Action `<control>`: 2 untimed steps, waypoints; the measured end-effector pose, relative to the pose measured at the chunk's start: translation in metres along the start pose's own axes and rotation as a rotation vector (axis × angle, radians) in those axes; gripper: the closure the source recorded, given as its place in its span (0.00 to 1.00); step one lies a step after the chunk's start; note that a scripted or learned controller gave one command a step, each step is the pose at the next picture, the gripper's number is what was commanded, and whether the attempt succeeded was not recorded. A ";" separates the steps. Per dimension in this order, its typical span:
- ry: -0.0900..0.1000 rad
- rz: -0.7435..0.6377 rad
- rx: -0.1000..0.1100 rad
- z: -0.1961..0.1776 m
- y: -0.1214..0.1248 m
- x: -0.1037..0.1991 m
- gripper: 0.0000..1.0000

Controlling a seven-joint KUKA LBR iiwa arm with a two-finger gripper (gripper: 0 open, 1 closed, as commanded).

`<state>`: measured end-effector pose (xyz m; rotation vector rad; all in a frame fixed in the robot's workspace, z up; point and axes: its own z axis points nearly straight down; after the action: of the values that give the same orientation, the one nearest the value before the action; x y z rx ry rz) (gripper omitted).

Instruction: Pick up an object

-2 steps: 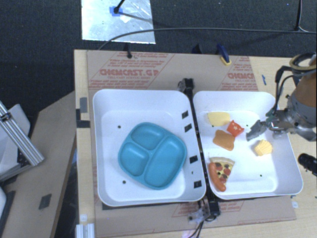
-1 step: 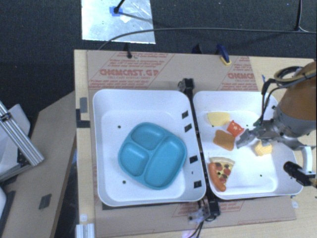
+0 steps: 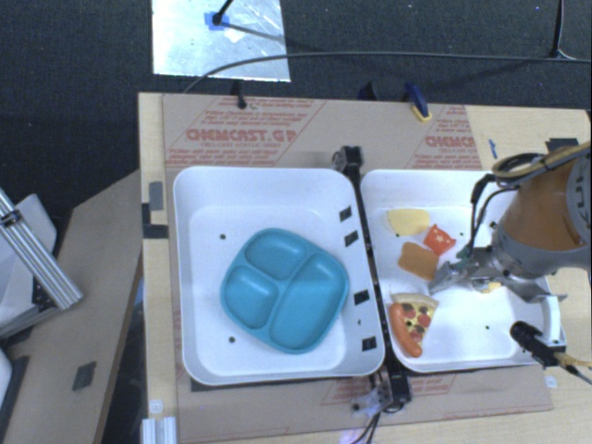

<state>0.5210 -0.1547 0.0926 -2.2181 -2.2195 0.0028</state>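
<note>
- We are looking down on two white bins side by side; the arm's gripper [image 3: 450,276] is reaching low into the right bin [image 3: 481,348].
- Its metal fingers [image 3: 442,279] are hanging close together with nothing visibly between them, so we are judging them nearly closed and holding nothing, though the view is small.
- Just beside the fingertips, on the side away from the arm, a tan bread-like toy [image 3: 418,261] is lying; it looks touching or nearly so.
- Just beyond that, a small red-orange toy [image 3: 439,240] is resting, and farther off a pale yellow cheese-like piece [image 3: 408,220].
- On the fingers' other side, toward the bin's front wall, a toy pizza slice [image 3: 413,321] is lying flat.
- Well apart from the fingers, across the divider, a blue sectioned plate [image 3: 285,289] is sitting in the left bin [image 3: 208,202].
- We are taking the tan piece as the likely target. It probably weighs little and is stiff, smooth plastic, so it may slip or skid.
- We are judging its short sides the best place to pinch, with the fingers opening first and coming down astride it.
</note>
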 end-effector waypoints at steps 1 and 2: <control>-0.002 -0.001 -0.006 -0.014 0.002 -0.001 1.00; -0.004 -0.003 -0.011 -0.076 0.009 -0.006 1.00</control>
<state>0.5302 -0.1606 0.1681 -2.2218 -2.2307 -0.0053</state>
